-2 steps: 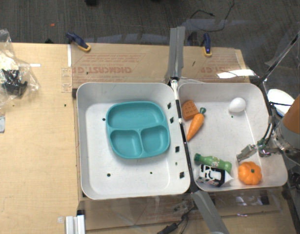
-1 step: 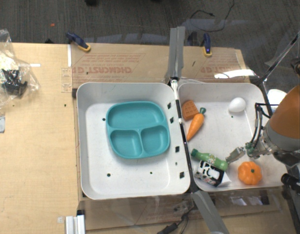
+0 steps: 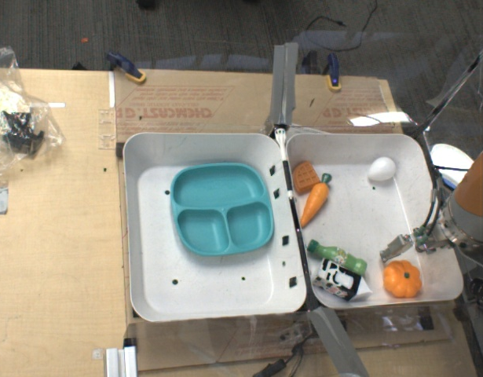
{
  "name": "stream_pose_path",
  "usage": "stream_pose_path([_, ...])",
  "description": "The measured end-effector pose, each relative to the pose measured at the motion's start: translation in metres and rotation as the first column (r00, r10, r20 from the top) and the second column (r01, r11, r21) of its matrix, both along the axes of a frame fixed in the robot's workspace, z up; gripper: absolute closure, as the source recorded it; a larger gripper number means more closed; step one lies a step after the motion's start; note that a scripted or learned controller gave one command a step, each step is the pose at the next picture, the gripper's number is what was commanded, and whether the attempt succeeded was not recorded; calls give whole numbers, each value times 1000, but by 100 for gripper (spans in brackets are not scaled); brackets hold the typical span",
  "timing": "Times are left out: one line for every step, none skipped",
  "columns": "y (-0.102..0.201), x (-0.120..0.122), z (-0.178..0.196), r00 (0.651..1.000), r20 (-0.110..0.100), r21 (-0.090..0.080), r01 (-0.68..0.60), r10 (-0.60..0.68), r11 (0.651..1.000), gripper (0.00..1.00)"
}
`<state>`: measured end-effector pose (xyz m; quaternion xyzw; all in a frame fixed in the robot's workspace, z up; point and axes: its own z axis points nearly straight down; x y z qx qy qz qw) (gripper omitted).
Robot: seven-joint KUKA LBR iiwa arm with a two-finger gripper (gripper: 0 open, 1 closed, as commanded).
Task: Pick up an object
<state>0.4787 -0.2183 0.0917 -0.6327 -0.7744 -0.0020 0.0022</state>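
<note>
Arm: grey, reaching in from the right edge over the right bin's right wall

End effector (image 3: 400,247): low in the right bin, near its right side, pointing left; metallic fingers sit just above and left of the pumpkin; whether they are parted or closed I cannot tell, and nothing is visibly between them

Left bin (image 3: 147,234): shallow, white, holding a teal divided plate (image 3: 222,208) with three compartments, lying flat near the bin's middle

Right bin (image 3: 359,210): shallow, white, touching the left bin along the shared middle wall

Pumpkin (image 3: 402,280): small, orange, near the bin's lower right corner, just beside the end effector, contact not clear

White egg (image 3: 381,169): upper right part of the right bin, well apart from the end effector

Carrot (image 3: 316,200): orange with a green top, lying at a slant near the bin's left wall, green end up

Brown piece (image 3: 305,176): orange-brown, squarish, just above and left of the carrot, touching or nearly so

Green bottle (image 3: 337,256): lying on its side in the lower left part of the right bin

Black and white item (image 3: 338,279): just below the green bottle, against the bin's lower edge

Surface (image 3: 53,250): light wood, with a clear plastic bag (image 3: 17,104) of dark bits at the far left

Cardboard sheet (image 3: 194,104): behind the bins, held by clamps
</note>
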Motion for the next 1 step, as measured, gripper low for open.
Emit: stream_pose_path([39,-1,0,997,0,-5,-73,73,997,0])
